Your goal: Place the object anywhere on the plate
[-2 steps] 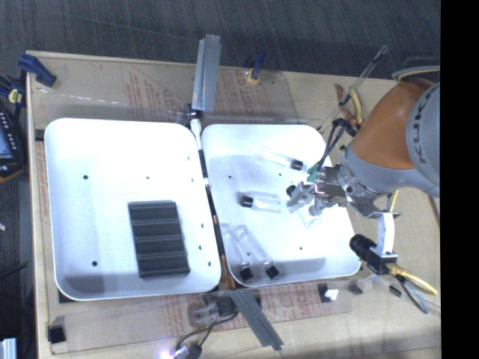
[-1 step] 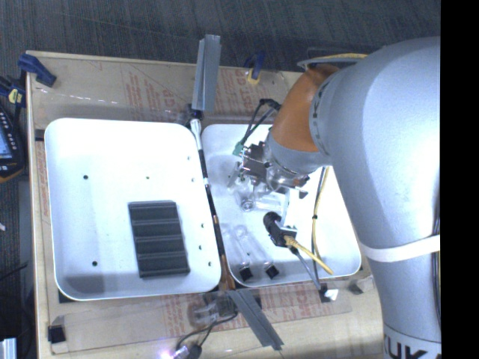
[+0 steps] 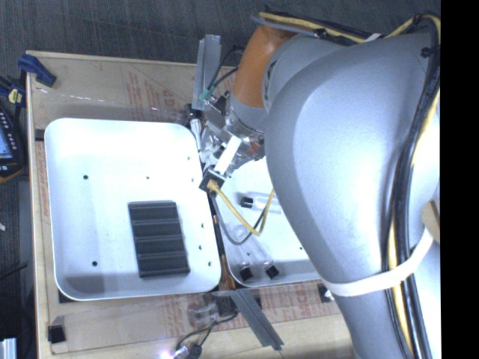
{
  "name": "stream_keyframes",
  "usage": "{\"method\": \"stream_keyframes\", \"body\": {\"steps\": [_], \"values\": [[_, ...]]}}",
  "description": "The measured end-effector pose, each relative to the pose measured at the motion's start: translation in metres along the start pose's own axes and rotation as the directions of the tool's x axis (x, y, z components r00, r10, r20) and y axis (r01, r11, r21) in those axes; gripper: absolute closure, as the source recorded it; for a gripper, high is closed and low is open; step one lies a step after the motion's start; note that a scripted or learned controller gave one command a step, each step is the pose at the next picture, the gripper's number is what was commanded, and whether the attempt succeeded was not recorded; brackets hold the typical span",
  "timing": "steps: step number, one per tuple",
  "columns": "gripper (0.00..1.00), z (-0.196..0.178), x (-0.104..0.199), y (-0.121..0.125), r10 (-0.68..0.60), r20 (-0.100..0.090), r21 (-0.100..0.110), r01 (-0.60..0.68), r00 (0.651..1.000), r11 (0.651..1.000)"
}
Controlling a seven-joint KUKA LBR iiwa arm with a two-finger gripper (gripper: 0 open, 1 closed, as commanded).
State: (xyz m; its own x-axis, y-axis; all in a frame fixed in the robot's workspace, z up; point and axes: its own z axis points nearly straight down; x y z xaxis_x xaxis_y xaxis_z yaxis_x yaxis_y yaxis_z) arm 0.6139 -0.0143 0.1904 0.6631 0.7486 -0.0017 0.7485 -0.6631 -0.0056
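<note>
A black ribbed rectangular plate [image 3: 158,238] lies flat in the left bin [image 3: 75,148], toward its near side. My gripper [image 3: 202,129] hangs over the strip between the two bins, near their far ends, up and to the right of the plate. A small clear object with a dark end [image 3: 254,200] lies in the right bin [image 3: 288,234], just beside the arm. Most of the right bin is hidden under the grey arm.
Two small black pieces [image 3: 258,273] sit at the near edge of the right bin. A metal bar [image 3: 254,318] lies across the bench in front of the bins. Blue clamps [image 3: 36,69] stand at the bench's far left corner.
</note>
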Motion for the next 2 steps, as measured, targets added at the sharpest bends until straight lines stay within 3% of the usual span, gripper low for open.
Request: {"method": "stream_keyframes", "body": {"steps": [1, 2], "values": [[1.00, 0.001, -0.007, -0.094, 0.241, 0.003, 0.002, -0.241, 0.971, 0.971], [1.00, 0.001, 0.069, -0.088, -0.023, 0.002, -0.001, 0.023, 1.000, 1.000]]}}
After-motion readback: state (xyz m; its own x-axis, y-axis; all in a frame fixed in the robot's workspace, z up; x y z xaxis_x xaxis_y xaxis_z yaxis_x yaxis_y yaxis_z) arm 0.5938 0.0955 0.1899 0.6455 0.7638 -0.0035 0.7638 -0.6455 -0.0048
